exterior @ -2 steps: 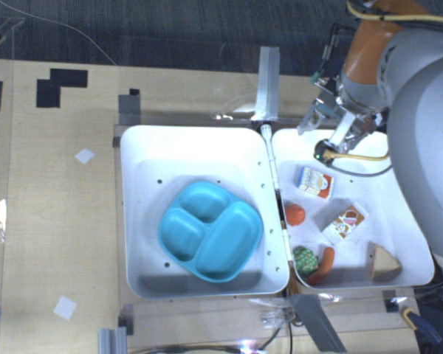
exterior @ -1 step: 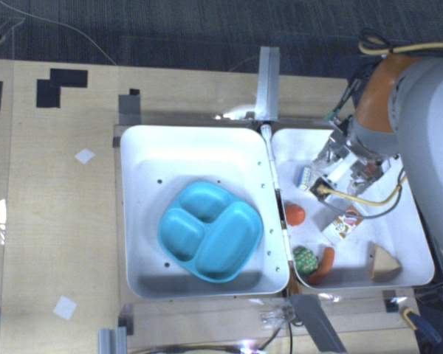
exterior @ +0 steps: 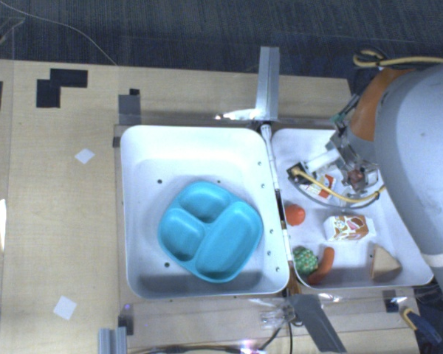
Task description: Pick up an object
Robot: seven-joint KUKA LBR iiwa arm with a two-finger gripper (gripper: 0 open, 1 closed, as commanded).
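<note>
Over the right bin (exterior: 295,147) you see the grey arm (exterior: 417,168) reaching in from the right, its orange band (exterior: 368,109) above the wrist. Its gripper (exterior: 352,177) hangs low near the bin's upper middle, among yellow and black cabling; you cannot tell from this angle whether it is parted or closed, and you see no object in it.

Below it, your candidates lie on the bin floor. A small red ball (exterior: 295,214) sits by the bin's left wall. A white packet with red and yellow print (exterior: 348,228) lies to the ball's right, just beneath the gripper. Along the near edge you find a green bumpy item (exterior: 305,259) touching a red sausage-shaped piece (exterior: 322,265), and a tan wedge (exterior: 384,262) off to their right, near the arm.

Beside it, in the left bin (exterior: 140,153), a blue divided plate (exterior: 210,230) with three compartments rests slightly tilted toward the lower right.
</note>
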